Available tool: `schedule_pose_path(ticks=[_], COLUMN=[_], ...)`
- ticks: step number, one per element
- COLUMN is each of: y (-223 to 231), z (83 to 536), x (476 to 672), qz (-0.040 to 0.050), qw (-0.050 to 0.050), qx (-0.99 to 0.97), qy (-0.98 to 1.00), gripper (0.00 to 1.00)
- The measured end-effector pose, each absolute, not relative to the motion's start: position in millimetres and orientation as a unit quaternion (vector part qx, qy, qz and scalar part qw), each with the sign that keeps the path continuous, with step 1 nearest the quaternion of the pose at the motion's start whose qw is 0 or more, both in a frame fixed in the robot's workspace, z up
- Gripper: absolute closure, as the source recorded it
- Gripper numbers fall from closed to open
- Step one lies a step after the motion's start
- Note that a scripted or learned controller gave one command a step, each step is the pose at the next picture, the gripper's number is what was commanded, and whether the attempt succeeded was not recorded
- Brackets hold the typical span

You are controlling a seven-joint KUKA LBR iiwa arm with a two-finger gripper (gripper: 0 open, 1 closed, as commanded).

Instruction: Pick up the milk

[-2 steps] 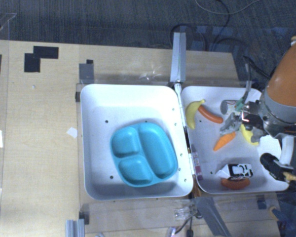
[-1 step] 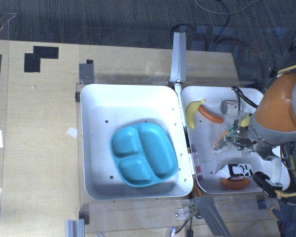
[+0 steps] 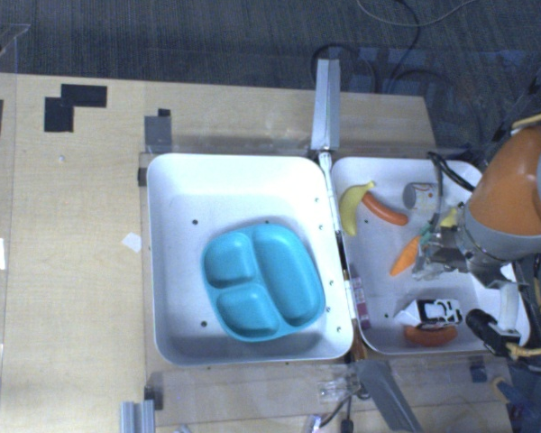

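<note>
The milk (image 3: 435, 311) is a small white carton with black patches, lying on its side near the front of the right bin (image 3: 379, 327). My gripper (image 3: 435, 256) hangs over the middle of that bin, just behind the milk and next to an orange carrot (image 3: 403, 258). The grey wrist and its orange band (image 3: 516, 188) cover the bin's right side. The gripper is not touching the milk from what I can see.
A red item (image 3: 430, 335) lies right in front of the milk. A banana (image 3: 353, 206), an orange-red sausage (image 3: 384, 210) and a grey can (image 3: 418, 194) sit at the back of the right bin. The left bin (image 3: 176, 242) holds a blue divided plate (image 3: 263, 280).
</note>
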State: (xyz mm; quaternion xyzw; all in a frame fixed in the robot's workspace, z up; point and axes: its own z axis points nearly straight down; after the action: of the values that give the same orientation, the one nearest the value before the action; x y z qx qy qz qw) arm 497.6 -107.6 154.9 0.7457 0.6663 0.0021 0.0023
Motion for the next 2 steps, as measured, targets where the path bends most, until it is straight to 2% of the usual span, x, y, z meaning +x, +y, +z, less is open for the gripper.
schedule_pose_path(ticks=[1, 2], y=[-107.7, -113.4], z=[154.9, 145.6], x=[497.5, 507.2], qz=[0.0020, 0.0015], qw=[0.002, 0.002], qx=[0.746, 0.733], qy=[0.666, 0.681], gripper=[0.00, 0.00])
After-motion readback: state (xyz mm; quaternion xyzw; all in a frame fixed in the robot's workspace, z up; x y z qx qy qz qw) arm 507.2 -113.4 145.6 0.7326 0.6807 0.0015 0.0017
